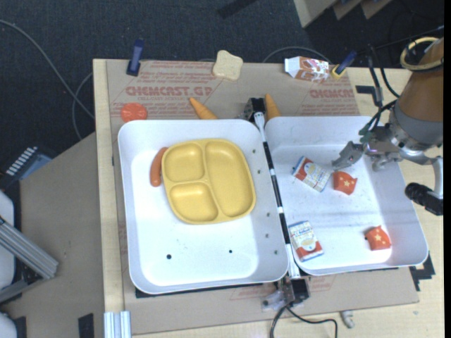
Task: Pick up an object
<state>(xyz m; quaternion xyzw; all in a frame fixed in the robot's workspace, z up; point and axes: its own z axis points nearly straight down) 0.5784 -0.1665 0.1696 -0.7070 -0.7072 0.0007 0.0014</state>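
Nothing has been picked up so far as can be judged; the whole grasp is left to do. The gripper (358,153) is seen low over the far part of the right bin (394,259), reaching in from the right, with the grey and orange arm (421,104) above it. Nothing is seen between its fingers; whether the jaws are spread or closed cannot be told at this size.

Candidate objects are all resting on the right bin floor: a red strawberry-like piece (344,182) just near of the gripper, apart from it as far as can be told; a small red-and-white carton (311,174) just left of that; a second small carton (306,241) at the near left of the bin; another red piece (378,238) at the near right.

In the left bin (141,259) a yellow divided plate (208,180) is lying, with a sausage (156,167) touching or just beside its left rim.

The closest target is judged to be the red strawberry-like piece or the carton beside it. Descent, closing and lift are all yet to be done.
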